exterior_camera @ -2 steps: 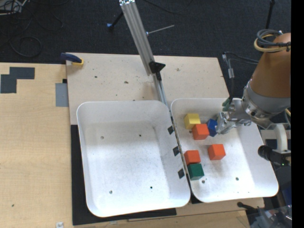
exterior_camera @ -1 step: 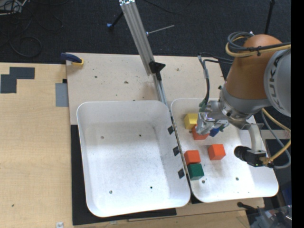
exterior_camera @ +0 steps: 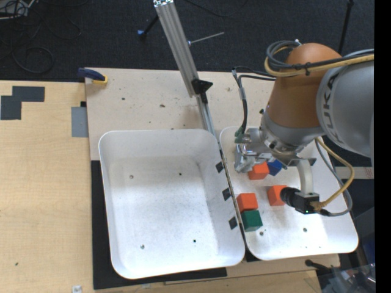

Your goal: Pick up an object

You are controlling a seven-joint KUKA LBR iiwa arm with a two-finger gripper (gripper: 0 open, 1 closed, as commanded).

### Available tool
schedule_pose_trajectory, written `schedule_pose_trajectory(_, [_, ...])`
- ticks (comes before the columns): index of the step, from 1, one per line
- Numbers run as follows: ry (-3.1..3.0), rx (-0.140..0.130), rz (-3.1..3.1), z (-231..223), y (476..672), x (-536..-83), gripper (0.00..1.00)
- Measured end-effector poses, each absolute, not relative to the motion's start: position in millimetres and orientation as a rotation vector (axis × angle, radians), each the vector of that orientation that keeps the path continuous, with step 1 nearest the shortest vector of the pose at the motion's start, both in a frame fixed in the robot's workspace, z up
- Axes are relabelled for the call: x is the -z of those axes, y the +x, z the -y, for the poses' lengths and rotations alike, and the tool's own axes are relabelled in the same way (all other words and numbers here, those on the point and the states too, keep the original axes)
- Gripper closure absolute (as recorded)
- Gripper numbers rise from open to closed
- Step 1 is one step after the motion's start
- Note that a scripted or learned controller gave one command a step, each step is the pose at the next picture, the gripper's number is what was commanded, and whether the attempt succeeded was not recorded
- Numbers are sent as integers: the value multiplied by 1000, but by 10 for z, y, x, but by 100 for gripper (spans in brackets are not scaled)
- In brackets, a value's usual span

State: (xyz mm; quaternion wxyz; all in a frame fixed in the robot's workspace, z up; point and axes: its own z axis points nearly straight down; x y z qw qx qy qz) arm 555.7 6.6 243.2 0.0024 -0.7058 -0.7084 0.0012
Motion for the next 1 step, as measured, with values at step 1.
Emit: schedule_pose_trajectory(1, [-2215, -3, 2223, -510, 5706, -2314, 100])
